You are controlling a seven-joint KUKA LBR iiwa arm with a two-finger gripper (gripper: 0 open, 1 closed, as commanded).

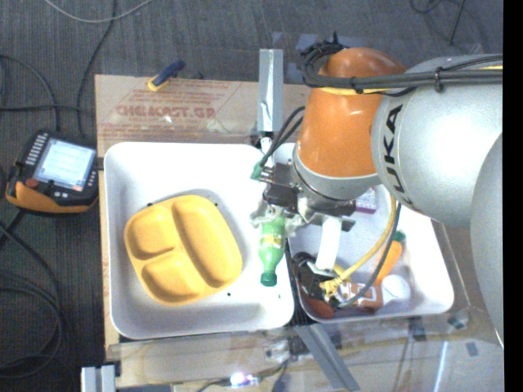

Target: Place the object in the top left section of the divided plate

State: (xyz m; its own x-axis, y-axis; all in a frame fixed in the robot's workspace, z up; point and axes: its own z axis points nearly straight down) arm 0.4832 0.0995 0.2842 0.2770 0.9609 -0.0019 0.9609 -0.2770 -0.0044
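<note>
so the arm (409, 145) comes in from the right, grey with that big orange band, and it's parked over the divider between the two white bins; the jaws (274, 219) sit at the inner edge of the left bin (114, 300) and there's a green bottle (271, 254) right under them, neck and cap pointing down toward the near side, its upper end tucked up into the jaws, so it looks pinched there, though the wrist blocks enough that I can't actually see the grip closing on it. The yellow divided plate (183, 247) lies in the left bin, tilted a bit, three sections, and the bottle is just beside its right rim, not over any section. The right bin (445, 296) has a jumble in it: something orange and long (394, 256), a white round thing (395, 287), a dark reddish item (343, 300), partly hidden by yellow cabling. Off the surface to the left there's a teach pendant (53, 172) with a lit screen, and a blue and yellow tool (166, 74) lies on the cardboard behind the bins
</note>
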